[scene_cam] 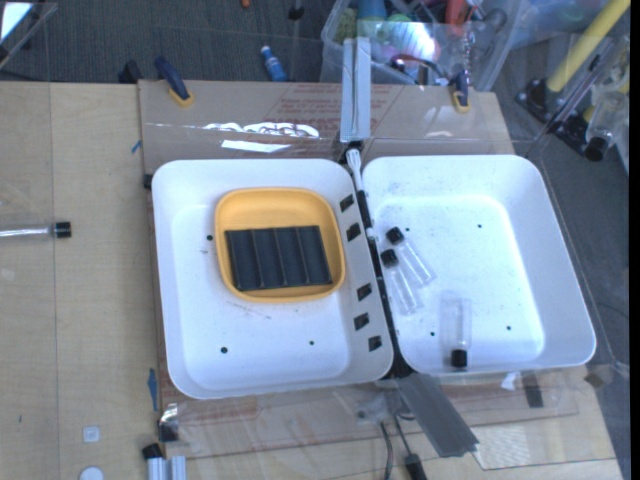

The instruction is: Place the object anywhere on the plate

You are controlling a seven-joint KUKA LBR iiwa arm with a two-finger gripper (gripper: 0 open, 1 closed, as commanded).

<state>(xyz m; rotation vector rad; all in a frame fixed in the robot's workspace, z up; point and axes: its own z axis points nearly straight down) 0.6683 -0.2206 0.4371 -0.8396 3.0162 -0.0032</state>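
Camera view, from above and at a slant. You see two shallow white bins side by side on a pale wooden bench [70, 348].

The left white bin [260, 353] holds a yellow, rounded-square plastic plate [232, 213], set towards the bin's far half. On the plate lies the task's thing, a black, flat, rectangular ribbed block [278, 258]. It rests wholly inside the plate's rim, with its long side across the view and its grooves running front to back. You can see a yellow margin on all four sides of it.

The right white bin [500, 218] holds three clear plastic vials with black caps, all lying on their sides. The first clear vial [412, 264] and the second clear vial [402, 286] lie just beside each other near the bin's left wall, with their caps towards the far side. The third clear vial [455, 326] lies apart from them near the front wall, with its cap towards the front.

A row of small black tabs [358, 268] runs along the seam between the bins.

Behind the bins stands a clear plastic tub of mixed coloured items [430, 18]. A blue clamp [172, 80] grips the bench's far edge. A clear pen with a black tip [35, 231] lies on the bench at the left.

You cannot tell how the jaws stand.
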